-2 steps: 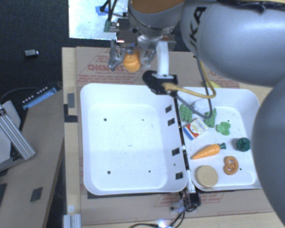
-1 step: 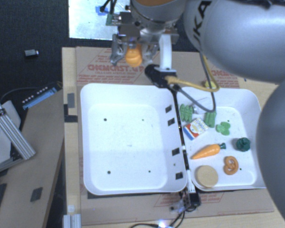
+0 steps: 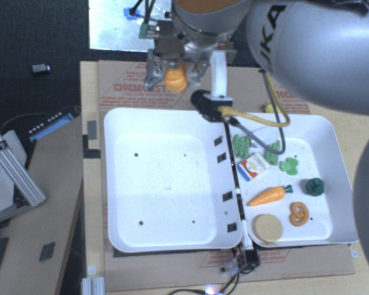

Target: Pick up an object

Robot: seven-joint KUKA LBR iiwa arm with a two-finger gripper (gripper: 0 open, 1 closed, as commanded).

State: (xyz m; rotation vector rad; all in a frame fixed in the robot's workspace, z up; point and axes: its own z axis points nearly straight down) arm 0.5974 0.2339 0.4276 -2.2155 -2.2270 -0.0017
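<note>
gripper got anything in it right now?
Yes, a small orange object sits between the fingers of the gripper, raised above the bench behind the left bin.

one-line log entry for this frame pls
end effector: shut on orange item, raised behind left bin | right bin: carrot, pretzel, cookie, broccoli | status: grasp looks good

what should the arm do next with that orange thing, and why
Probably carry it over the left bin and lower before releasing. The gripper has a small orange object between its jaws, raised above the bench beyond the bins' far edge, while the carrot and pretzel lie in the right bin.
</note>
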